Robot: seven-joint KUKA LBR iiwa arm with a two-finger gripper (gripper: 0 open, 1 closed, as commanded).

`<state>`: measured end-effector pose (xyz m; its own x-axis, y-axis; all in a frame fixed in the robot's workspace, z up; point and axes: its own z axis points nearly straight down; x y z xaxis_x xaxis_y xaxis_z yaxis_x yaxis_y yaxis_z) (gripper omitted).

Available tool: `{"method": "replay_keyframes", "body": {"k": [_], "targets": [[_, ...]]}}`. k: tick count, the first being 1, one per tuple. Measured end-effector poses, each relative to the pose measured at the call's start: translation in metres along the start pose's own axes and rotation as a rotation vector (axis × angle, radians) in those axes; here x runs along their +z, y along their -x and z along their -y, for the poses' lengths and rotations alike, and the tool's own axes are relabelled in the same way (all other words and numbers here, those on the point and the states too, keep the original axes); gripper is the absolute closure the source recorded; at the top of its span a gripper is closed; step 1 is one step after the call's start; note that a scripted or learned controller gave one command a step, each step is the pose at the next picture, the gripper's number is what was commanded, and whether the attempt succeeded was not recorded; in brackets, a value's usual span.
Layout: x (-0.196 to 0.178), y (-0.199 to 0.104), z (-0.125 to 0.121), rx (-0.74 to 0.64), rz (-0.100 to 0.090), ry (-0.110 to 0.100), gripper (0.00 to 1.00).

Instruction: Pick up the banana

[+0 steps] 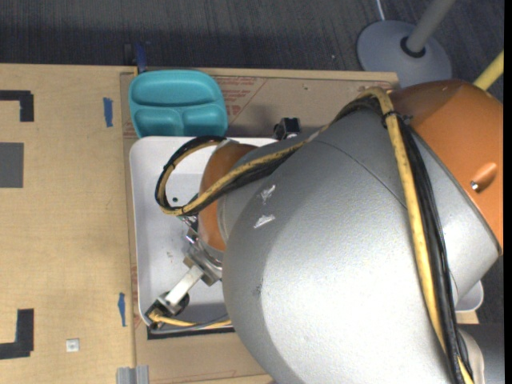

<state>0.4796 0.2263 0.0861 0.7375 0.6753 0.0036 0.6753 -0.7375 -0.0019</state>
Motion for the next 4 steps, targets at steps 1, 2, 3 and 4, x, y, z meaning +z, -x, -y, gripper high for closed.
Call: {"method": "replay_keyframes", "body": {"k": [1, 2, 3, 4], "targets": [[-0.068, 0.041, -0.061, -0.043, 0.005, 0.001, 0.00], [0.001, 0.001, -0.001, -0.173, 0.002, 0.002, 0.00], [-0.010, -0.001, 0.000, -0.174, -0.002, 0.002, 1.00], [-0.010, -0.001, 0.000, -0.175, -0.002, 0.001, 0.00]]}}
